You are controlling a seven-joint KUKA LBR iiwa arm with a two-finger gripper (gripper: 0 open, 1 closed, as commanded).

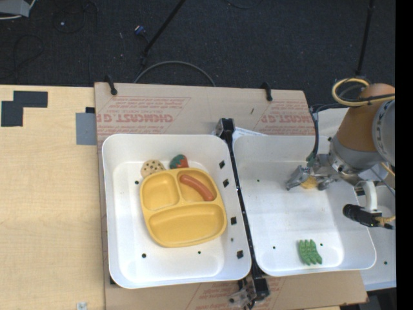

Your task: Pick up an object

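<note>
So you've got the arm (361, 131) coming in from the right side and hanging over the right bin (277, 237), with the claw (308, 179) sitting low near that bin's upper right area. You can see a small yellow object (312, 183) right at the claw, but honestly you can't tell whether the claw is clamped on it or just parked next to it, the picture is too small and murky there, so you can't tell its state. Down near the front edge of the same bin you've got a little green object (310, 252), well apart from the claw and lying flat on the white floor. Over in the left bin (119, 237) there's a yellow divided tray (184, 228) sitting at a slight angle, and a red sausage-looking piece (197, 186) lies in its upper right compartment. Just beyond the tray's top edge you'll spot a speckled cookie (152, 167) and, beside it, a small red and green thing (179, 161), both resting on the bin floor. Both bins sit side by side on brown cardboard (193, 112) on the table.
</note>
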